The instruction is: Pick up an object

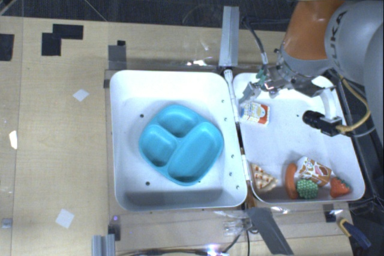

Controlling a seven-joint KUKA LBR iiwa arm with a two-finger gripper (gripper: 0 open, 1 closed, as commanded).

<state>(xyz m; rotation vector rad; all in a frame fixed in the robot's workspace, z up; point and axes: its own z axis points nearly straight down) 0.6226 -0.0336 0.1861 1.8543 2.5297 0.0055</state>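
Toy food [309,180] is being kept heaped along the right bin's [354,156] near wall. Farther back, a small carton [256,112] is lying flat, long axis left-right, just beneath the fingers [259,86]; their state cannot be told, being blurred.

Small white carton [257,112], orange label, flat, right bin's [354,156] upper-left corner

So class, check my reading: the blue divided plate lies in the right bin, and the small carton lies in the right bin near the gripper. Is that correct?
Not quite. The camera view shows the blue divided plate in the left bin. The small carton does lie in the right bin, near the gripper.
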